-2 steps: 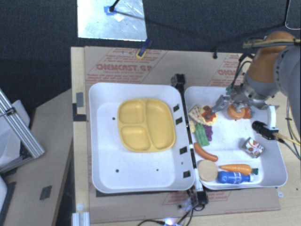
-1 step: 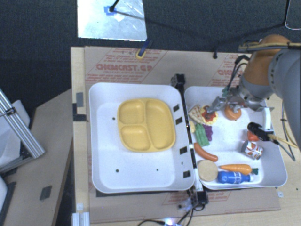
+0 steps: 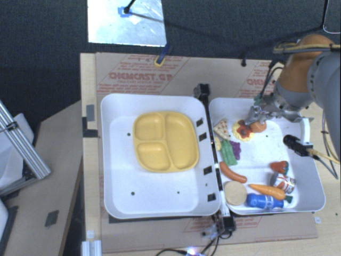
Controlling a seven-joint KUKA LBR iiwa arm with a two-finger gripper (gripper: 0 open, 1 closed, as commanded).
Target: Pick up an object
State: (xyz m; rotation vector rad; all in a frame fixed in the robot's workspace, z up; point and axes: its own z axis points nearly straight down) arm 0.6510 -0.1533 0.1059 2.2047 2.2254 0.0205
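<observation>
Under both bins sits a brown sheet (image 3: pixel 144 73) printed with "CHEMCAST GP" in red, repeated at the right but partly hidden there. Left bin (image 3: pixel 114 164) holds a yellow divided plate (image 3: pixel 164 141). Right bin (image 3: pixel 309 180) has the toy food: pizza slice (image 3: pixel 221 127), hot dog (image 3: pixel 233 172), carrot (image 3: pixel 267 190), blue bottle (image 3: pixel 264 201), and a can (image 3: pixel 286 184) whose label's too small to read. Gripper (image 3: pixel 254 116) is right over an orange-red piece (image 3: pixel 246 130) at the bin's back; can't tell how its jaws stand.

My jaws hang over the right bin (image 3: pixel 306 167) in the frame's upper right, above toy food; a yellow tray (image 3: pixel 165 142) fills the left bin (image 3: pixel 114 159).
</observation>
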